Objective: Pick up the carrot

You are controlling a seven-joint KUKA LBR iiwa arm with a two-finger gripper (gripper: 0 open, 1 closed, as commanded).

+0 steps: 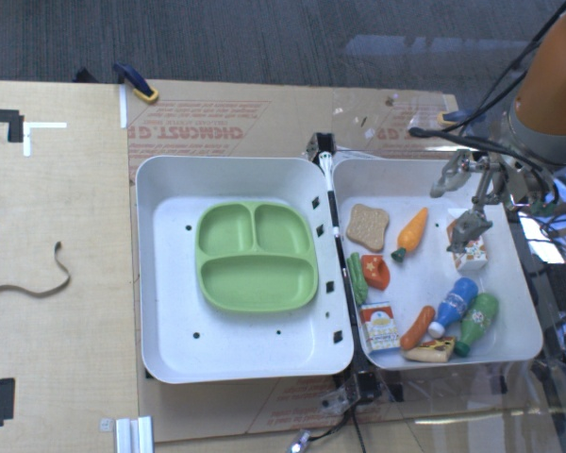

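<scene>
The carrot (412, 231), orange with a green top, lies at a slant in the upper middle of the right bin (524, 281), just right of a slice of bread (368, 226). My gripper (470, 223) hangs over the bin's upper right part, about a hand's width to the right of the carrot and apart from it. Directly below the gripper sits a small white carton (473, 252). Nothing shows between the gripper and the carrot.
The right bin also holds a red pepper (376, 272), a green pod (357, 277), a juice box (380, 327), a sausage (417, 326), a blue bottle (454, 303), a green bottle (478, 318) and a cheese wedge (429, 351). A green divided plate (258, 256) lies in the left bin (160, 281).
</scene>
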